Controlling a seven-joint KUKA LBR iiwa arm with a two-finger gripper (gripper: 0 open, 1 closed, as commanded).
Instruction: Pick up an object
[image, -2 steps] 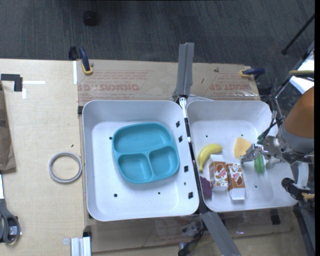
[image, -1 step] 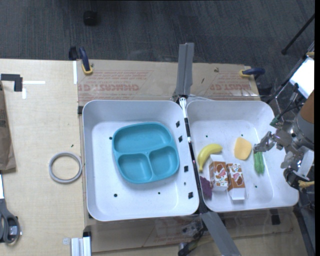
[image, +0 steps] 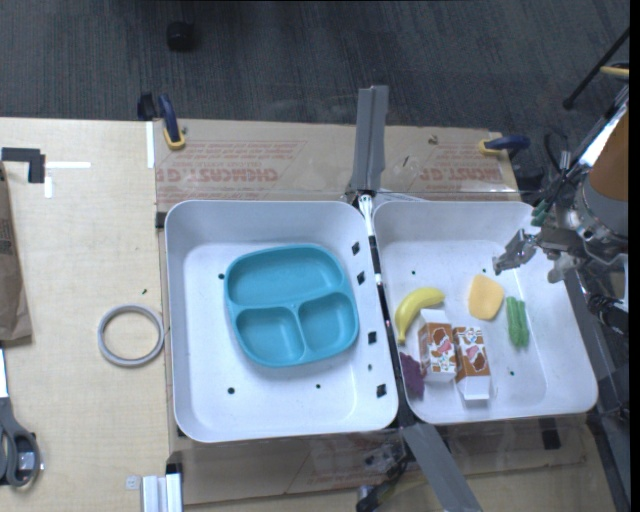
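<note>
In the right bin, near the desk's right edge, a yellow wedge that looks light, soft and toy-like is best taken across its flat sides, while the claw, poised above, carries nothing, its opening not discernible.

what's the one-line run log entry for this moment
stage: approach | gripper: over right bin, above the objects, holding nothing | nearest: yellow piece, green piece | left bin: blue tray
</note>
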